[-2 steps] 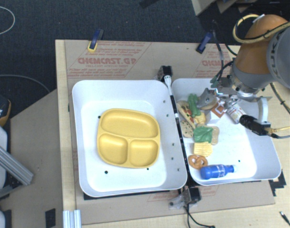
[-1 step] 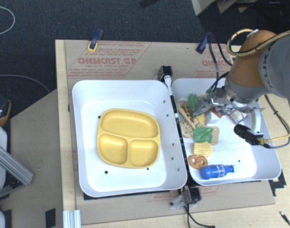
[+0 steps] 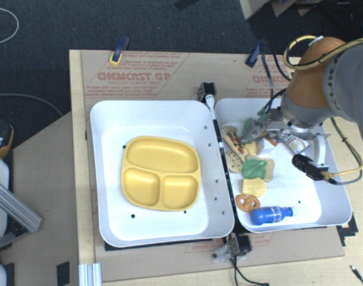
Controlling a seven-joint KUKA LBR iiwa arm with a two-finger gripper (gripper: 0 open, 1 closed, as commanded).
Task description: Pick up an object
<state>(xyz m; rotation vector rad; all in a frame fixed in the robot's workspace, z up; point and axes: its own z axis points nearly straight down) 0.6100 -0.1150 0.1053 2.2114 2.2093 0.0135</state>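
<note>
The grey arm with its orange band [image 3: 309, 70] reaches into the right bin [image 3: 330, 213] from the right. My gripper [image 3: 260, 131] hangs low over the far left part of that bin, right at a cluster of small food toys. A green piece [image 3: 254, 168] lies just in front of it, and a tan perforated cracker [image 3: 234, 155] sits to its left. Closer to the front lie a yellow waffle piece [image 3: 253, 187], a brown pretzel [image 3: 247, 202] and a blue bottle [image 3: 271, 214] on its side. Nothing visibly sits between the fingers.
The left bin [image 3: 107, 124] holds a yellow divided plate [image 3: 160, 173]. A black ridge [image 3: 220, 159] separates the two bins. A black cable connector [image 3: 307, 165] and yellow cable hang from the arm over the right bin. White floor shows in the bin's right half.
</note>
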